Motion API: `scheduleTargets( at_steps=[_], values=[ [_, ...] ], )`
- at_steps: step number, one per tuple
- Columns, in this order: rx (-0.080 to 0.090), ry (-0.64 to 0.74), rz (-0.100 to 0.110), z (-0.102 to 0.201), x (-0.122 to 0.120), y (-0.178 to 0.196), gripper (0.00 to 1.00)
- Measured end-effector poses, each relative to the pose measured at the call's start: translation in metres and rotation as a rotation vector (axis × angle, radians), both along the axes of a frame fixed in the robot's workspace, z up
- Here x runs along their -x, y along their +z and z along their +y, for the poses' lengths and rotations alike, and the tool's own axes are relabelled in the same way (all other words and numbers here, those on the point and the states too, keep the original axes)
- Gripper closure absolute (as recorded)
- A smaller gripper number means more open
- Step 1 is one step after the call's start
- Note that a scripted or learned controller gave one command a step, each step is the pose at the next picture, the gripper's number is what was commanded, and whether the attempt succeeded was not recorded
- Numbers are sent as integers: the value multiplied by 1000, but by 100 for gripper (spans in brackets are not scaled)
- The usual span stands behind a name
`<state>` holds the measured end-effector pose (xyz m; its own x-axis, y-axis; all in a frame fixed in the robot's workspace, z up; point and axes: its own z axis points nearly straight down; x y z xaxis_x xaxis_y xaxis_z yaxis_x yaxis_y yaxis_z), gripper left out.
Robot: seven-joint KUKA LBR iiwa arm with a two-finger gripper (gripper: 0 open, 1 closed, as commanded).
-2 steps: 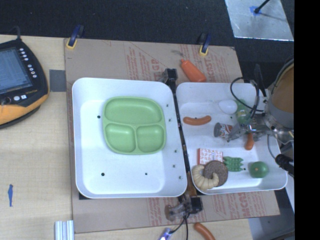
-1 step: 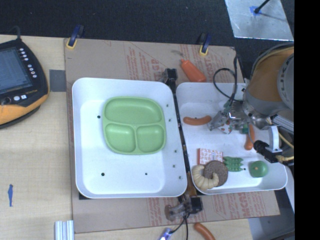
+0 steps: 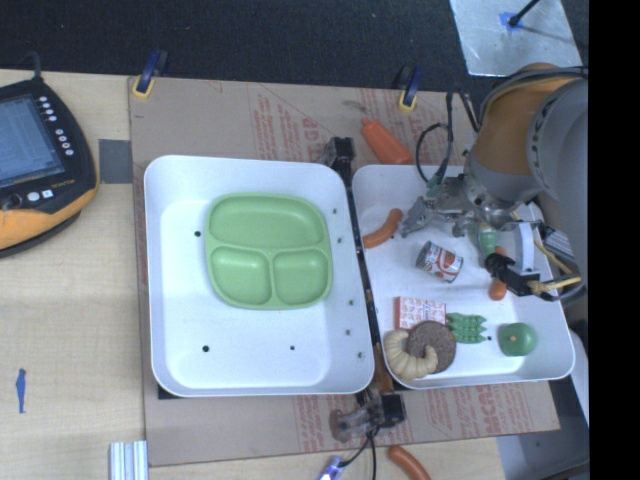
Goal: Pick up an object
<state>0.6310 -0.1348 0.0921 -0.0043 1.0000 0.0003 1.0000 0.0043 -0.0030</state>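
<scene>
Can lies on its side mid right bin, long axis running left-right, tilted slightly. Claw hangs just beyond it; whether it is clenched is impossible to tell.

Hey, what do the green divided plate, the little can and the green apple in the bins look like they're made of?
The green divided plate looks like moulded plastic, matte: one even pale colour with soft rounded ridges. The little can seems metal or metal-look with a printed red and white label; its end looks greyish, but it is too small to be sure. The green apple looks like smooth toy plastic, uniformly coloured.
</scene>
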Motion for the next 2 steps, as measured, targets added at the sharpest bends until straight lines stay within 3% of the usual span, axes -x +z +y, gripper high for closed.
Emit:
scheduleTargets(
  at_steps=[1, 2],
  values=[
    [2, 2, 2, -1, 58, -1, 0],
    [3, 4, 4, -2, 58, 10, 100]
  ],
)
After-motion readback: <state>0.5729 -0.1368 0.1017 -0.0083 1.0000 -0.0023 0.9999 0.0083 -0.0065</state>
